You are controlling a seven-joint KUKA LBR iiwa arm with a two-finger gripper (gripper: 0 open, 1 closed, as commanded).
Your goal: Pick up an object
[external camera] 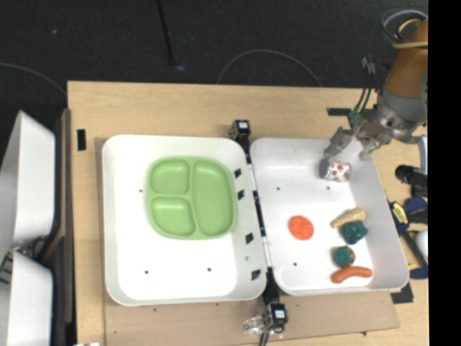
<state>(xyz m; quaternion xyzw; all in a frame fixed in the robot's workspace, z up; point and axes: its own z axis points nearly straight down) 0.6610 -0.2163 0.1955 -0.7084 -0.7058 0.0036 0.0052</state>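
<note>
My gripper [351, 152] hangs over the far right corner of the right bin [288, 179], its two fingers spread apart with nothing between them. A small white block with red spots [338, 171] lies just below the left fingertip [330, 158], close to it or touching it. Further toward the front of the same bin lie an orange disc [301, 227], a tan piece [348, 217], a dark green piece [354, 231], a green ball [343, 255] and an orange-red sausage shape [351, 272].
The left bin [119, 215] holds a light green divided plate [192, 196]. A row of black clips [253, 215] runs along the joint between the bins. Blue and yellow tools [410, 211] lie on the bench right of the right bin.
</note>
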